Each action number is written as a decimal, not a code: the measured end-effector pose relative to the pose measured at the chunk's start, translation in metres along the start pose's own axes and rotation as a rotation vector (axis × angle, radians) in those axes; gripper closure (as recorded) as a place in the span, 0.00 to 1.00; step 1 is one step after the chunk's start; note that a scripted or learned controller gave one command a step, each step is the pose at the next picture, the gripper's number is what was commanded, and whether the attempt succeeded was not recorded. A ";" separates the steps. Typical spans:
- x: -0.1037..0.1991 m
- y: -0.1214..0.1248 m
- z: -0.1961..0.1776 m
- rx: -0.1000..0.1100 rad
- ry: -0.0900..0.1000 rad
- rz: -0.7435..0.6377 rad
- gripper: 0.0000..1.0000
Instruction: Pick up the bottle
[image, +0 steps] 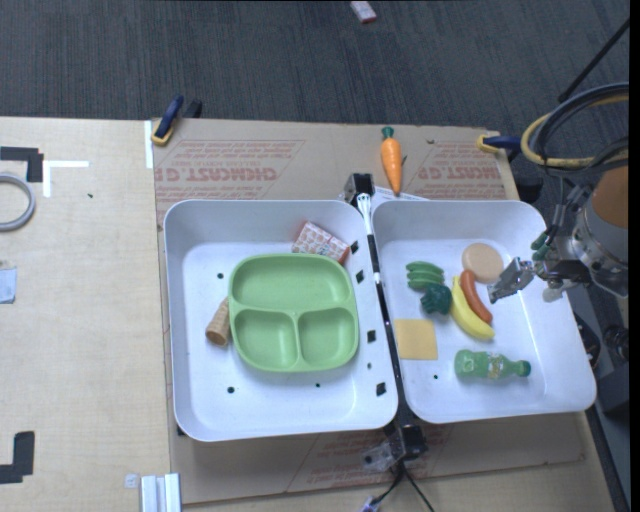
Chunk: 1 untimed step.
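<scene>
The bottle (490, 367) lies flat in the right bin (560, 385) — long axis left-right, cap pointing right; the gripper (528, 277) hovers above it, fingers parted, empty.

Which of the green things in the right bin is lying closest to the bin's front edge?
The green bottle, lying on its side; the other green toys sit farther back.

Dark grey carpet floor (300, 50) lies beyond a pale wooden bench (80, 330) topped with cardboard (260, 165).
</scene>
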<state>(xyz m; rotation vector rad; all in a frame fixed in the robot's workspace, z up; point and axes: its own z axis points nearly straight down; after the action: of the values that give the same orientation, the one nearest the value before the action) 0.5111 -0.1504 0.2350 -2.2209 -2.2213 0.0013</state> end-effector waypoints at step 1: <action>0.000 0.001 -0.009 -0.001 -0.001 0.000 1.00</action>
<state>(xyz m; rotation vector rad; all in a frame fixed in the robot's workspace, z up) 0.5116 -0.1506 0.2445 -2.2221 -2.2217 0.0017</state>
